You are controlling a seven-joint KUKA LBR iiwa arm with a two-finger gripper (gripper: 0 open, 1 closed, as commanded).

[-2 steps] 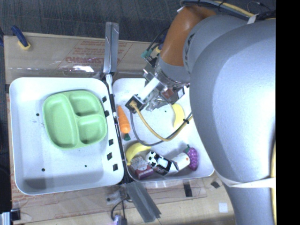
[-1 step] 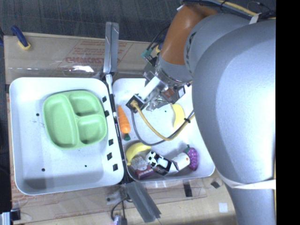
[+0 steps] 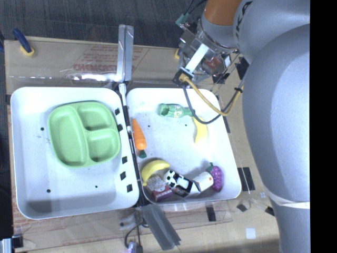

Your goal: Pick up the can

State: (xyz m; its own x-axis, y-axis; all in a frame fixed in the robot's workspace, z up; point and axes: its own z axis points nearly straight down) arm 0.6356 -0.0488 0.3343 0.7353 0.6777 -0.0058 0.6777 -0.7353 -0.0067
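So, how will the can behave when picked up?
The can looks like rigid metal, unlikely to crush. It sits crowded by the yellow fruit and cow toy, so it may roll or jam when nudged. Its sides look smooth, perhaps slippery.

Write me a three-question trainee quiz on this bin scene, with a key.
1. True or false: the green divided plate lies in the left bin.
2. The can lies: A) at the near edge of the right bin; B) on the plate; C) outside both bins.
3. Fill in: the end effector hangs by the right bin's ___ rim (near or far).
Key: 1 true; 2 A; 3 far.
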